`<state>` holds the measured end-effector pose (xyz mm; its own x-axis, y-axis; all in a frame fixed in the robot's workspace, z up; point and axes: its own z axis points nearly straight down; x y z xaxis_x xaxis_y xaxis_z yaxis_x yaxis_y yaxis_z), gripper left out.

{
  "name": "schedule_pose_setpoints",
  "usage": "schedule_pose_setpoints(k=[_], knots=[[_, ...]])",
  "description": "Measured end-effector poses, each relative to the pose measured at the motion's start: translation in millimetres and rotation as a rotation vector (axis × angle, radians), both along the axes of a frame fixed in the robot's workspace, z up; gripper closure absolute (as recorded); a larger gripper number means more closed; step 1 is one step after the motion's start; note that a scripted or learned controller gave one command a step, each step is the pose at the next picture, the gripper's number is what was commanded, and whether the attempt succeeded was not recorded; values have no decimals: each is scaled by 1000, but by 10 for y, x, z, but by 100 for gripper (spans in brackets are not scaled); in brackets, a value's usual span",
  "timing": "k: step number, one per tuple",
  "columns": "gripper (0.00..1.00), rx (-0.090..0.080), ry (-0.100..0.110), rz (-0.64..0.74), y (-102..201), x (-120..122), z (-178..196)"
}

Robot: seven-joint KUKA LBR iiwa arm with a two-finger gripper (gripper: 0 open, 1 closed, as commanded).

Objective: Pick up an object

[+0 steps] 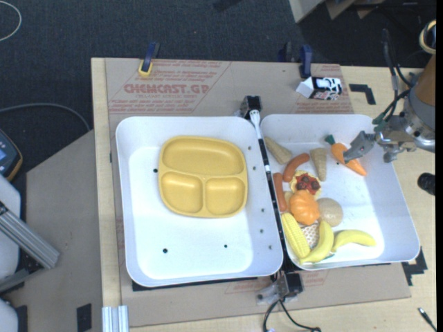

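The right bin (398, 206) holds a pile of toy foods along its left side: a red sausage (296, 164), a beige cone (318, 163), an orange pumpkin (304, 206), a corn cob (294, 234) and a banana (353, 239). An orange carrot (351, 161) lies apart from them, toward the bin's upper right. My gripper (375, 149) hangs over the bin's upper right part, open, with white bin floor showing between its fingers. The carrot lies just left of the left finger (360, 144), not between the two.
The left bin (138, 241) holds a yellow divided plate (203, 175). A black divider strip (265, 168) runs between the bins. A small white and black object (320, 87) lies on the board behind the right bin. Clamps (145, 66) stand at the back edge.
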<state>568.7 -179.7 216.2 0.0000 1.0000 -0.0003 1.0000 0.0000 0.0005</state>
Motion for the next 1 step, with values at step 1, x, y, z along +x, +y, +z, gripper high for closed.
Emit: schedule_pose_setpoints(k=[1], knots=[[0,3,7,0,108,-17,-555]])
